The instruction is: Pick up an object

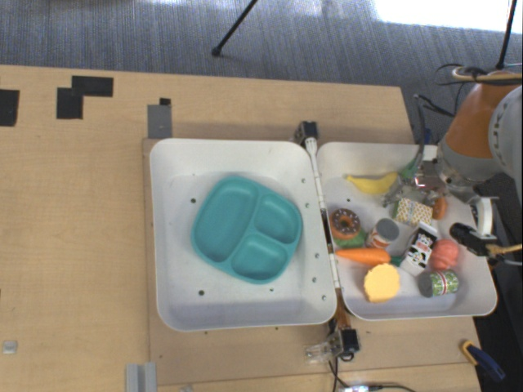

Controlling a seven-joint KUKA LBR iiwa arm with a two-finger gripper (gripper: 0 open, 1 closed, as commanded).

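Lying just left of the end effector (417,178), banana (372,184).

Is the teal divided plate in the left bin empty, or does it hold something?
Empty. The teal divided plastic plate lies flat in the left white bin, and all three compartments show bare teal surface.

The pale wooden surface (73,235) bears two shallow white bins side by side, touching along a middle seam: the left bin (176,300) and the right bin (482,300). Black tape patches (85,95) lie near its far left edge, and a small grey block (159,121) stands just behind the left bin.
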